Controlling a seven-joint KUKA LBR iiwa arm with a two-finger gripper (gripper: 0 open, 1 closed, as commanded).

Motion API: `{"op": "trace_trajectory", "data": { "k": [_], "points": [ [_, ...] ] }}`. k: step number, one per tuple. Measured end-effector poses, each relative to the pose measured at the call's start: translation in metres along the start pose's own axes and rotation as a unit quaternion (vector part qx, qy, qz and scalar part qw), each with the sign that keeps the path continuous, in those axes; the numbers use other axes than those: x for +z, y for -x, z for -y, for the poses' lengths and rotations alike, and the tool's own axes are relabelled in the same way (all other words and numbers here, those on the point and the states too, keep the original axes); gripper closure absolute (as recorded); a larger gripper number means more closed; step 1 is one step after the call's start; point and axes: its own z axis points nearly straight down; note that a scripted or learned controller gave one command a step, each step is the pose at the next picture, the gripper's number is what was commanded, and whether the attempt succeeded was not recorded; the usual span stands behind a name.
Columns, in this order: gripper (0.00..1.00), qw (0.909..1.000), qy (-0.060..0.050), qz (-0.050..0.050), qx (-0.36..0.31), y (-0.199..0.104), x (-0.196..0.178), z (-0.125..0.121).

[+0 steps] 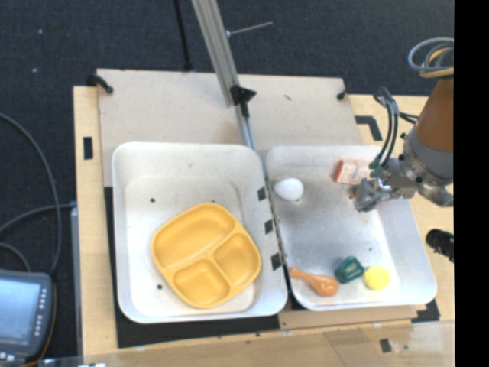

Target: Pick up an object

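Single fixed camera above bench (pixel 206 113), looking down at slant. Moderate distance: both white bins fully in frame, left bin (pixel 137 167), right bin (pixel 412 281); dark floor visible beyond bench. Arm (pixel 435 128) enters from right.
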Motion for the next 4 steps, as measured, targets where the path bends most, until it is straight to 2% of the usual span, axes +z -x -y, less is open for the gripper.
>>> {"op": "trace_trajectory", "data": {
  "k": [1,4],
  "points": [
    [1.00,1.0000,0.000,0.000,0.000,-0.052,0.016,-0.008],
    [1.00,1.0000,0.000,0.000,0.000,-0.214,0.010,-0.026]
  ]
}}
